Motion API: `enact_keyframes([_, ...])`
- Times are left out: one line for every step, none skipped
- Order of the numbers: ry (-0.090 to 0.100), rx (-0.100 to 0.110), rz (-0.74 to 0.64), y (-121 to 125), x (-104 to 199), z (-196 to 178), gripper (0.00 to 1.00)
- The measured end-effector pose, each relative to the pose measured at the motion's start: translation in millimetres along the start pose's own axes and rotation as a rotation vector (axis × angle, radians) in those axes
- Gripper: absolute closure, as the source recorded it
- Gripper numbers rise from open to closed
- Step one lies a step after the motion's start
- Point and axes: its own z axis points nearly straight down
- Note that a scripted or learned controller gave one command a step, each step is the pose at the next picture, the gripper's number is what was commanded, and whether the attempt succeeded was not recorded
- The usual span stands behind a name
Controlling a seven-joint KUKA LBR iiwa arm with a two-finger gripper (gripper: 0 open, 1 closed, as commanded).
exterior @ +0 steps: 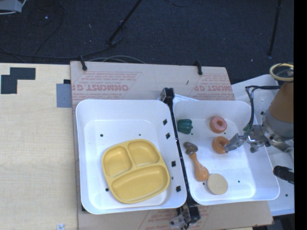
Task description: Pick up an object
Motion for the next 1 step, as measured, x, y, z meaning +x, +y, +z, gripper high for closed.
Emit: enact_keyframes([0.000, -0.001, 0.001, 4.6, 2.3, 44.8, 0.00])
